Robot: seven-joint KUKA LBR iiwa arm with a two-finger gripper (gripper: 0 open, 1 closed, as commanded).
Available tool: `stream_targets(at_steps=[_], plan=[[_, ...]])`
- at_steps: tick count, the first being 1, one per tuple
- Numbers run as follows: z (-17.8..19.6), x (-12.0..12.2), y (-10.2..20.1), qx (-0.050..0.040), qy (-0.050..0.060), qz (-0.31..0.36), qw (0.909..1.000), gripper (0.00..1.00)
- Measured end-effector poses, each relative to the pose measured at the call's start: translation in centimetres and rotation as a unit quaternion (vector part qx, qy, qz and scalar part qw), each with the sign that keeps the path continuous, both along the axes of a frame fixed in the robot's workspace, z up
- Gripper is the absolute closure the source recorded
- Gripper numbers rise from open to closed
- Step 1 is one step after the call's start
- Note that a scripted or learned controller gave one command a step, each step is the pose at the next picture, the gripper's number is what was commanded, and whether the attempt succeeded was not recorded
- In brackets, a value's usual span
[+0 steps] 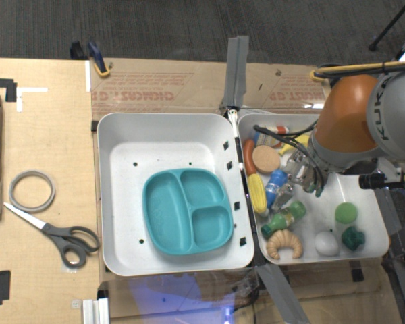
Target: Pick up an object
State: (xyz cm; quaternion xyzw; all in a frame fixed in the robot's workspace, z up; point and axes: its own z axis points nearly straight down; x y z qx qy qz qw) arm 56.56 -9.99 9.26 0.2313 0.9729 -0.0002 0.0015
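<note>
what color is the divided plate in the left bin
Teal, the divided plate in the left bin, seen in the camera view.

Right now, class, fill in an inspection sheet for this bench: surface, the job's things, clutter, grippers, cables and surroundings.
Surface: two white bins side by side, left bin and right bin, on a cardboard-covered bench.
Job's things: in the right bin, a corn cob, blue bottle, green bottle, croissant, white ball, green ball, dark green toy and tan disc.
Clutter: a teal divided plate in the left bin; scissors and a tape roll on the bench.
Grippers: gripper low over the right bin, above the blue bottle; grip cannot be judged.
Cables: a yellow cable along the arm.
Surroundings: dark carpet beyond the bench.
</note>
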Motion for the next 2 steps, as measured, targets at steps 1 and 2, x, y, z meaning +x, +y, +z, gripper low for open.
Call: stream_targets(at_steps=[1,2], plan=[[0.0,1.7,0.7,0.0001,0.001,-0.007,1.0,0.0],[-0.1,-7.4,-0.3,0.0005,0.002,-0.116,0.9932,0.0]])
